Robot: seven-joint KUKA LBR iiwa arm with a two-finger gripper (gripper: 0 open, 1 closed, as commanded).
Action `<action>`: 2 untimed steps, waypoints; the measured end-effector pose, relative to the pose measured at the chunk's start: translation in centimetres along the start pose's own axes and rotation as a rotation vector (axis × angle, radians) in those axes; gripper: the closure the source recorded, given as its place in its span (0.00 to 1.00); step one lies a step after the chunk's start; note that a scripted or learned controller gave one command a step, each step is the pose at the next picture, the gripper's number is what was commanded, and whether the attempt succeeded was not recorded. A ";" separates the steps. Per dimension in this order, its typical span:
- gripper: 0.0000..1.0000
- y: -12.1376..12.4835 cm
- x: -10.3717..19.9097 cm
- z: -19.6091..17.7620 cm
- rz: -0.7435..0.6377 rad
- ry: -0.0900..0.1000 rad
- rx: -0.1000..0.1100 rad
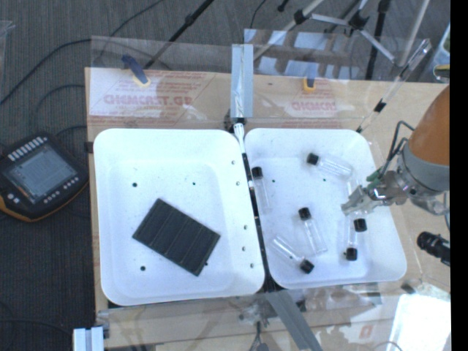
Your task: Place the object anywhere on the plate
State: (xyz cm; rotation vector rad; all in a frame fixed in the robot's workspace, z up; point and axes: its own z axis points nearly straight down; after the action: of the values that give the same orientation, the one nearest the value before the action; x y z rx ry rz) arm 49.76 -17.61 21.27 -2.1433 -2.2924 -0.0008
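Observation:
A dark rectangular plate (176, 237) lies at a slant on the floor of the left bin (117, 159). Several clear vials with black caps are scattered in the right bin (380, 269). One vial (329, 165) lies at the back, one (259, 186) by the left wall, one (310, 229) in the middle, one (290, 254) at the front, and one (356, 237) near the right wall. My gripper (356, 202) hangs over the right side of the right bin, just above and behind that right-hand vial. Nothing can be seen held in it.
The grey arm with its orange band (431, 134) comes in over the right bin's right wall. A pendant (36, 175) lies left of the bench. A ridge (248, 189) separates the two bins.

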 end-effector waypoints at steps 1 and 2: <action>1.00 10.2 9.2 -3.9 0.192 -0.004 0.002; 1.00 15.3 15.0 3.2 0.337 -0.006 0.004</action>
State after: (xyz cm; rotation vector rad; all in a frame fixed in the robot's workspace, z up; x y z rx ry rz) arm 64.06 -1.63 18.11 -2.4990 -1.9014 0.0105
